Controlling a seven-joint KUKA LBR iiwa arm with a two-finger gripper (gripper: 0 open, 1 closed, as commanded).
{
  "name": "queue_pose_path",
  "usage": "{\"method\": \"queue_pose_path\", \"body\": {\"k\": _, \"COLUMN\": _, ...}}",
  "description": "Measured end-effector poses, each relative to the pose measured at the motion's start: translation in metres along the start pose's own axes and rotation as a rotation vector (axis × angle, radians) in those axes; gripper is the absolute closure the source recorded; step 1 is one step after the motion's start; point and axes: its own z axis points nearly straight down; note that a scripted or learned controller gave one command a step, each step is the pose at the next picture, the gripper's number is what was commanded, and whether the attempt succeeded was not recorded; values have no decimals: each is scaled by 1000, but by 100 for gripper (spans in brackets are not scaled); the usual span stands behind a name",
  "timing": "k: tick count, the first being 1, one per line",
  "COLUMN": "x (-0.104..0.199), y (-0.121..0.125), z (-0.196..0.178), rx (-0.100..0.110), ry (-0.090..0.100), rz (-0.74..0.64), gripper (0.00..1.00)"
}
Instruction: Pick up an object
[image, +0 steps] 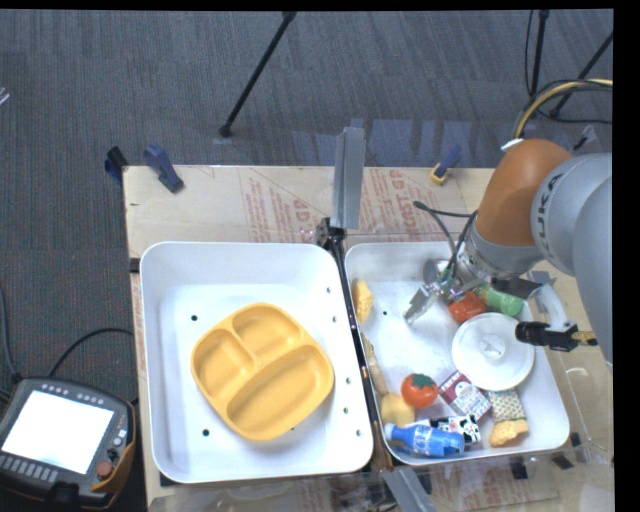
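The small red-orange plastic toy (466, 306) lies at the right white bin's (400, 262) back, touching the round white lid (492, 351); it looks light, stiff and slick, best pinched across its middle. The gripper (432, 296) hangs just beside it, fingers spread, holding nothing.

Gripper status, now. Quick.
Gripper: open, holding nothing, fingers spread over the right bin floor beside a red object.
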Motion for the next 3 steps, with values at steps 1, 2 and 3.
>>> {"method": "queue_pose_path", "body": {"k": 1, "x": -32, "y": -12, "z": -1, "rx": -3, "ry": 4, "rz": 80, "gripper": 0}}
{"method": "queue_pose_path", "body": {"k": 2, "x": -39, "y": -55, "z": -5, "rx": -22, "ry": -1, "rz": 85, "gripper": 0}}
{"method": "queue_pose_path", "body": {"k": 3, "x": -34, "y": -31, "z": -4, "rx": -18, "ry": -9, "rz": 37, "gripper": 0}}
